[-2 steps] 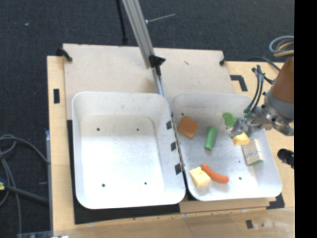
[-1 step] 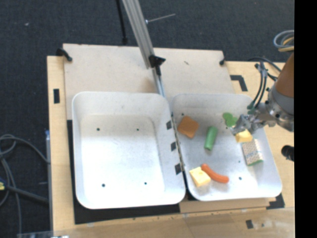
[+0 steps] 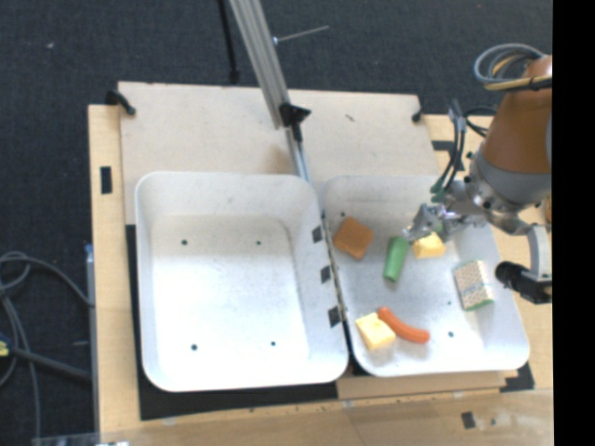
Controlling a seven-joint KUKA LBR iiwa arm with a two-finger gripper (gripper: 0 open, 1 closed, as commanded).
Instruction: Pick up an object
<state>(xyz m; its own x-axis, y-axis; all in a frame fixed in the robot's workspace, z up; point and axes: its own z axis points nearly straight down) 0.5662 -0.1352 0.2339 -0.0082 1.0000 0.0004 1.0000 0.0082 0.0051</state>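
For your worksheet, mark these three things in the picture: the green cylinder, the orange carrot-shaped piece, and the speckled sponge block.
green cylinder [image 3: 395, 259], camera view, middle of its side.
orange carrot-shaped piece [image 3: 405, 327], camera view, middle of its length.
speckled sponge block [image 3: 473, 285], camera view, centre of its top face.

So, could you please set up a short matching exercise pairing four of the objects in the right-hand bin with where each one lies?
Things:
1. brown block
2. green cylinder
3. speckled sponge-like block
4. orange carrot-shaped piece

Places:
A. nearest the right bin's right wall
B. touching a yellow block near the front wall
C. close to the divide between the bins
D. mid-bin, just left of the gripper

Pairs: 1-C, 2-D, 3-A, 4-B
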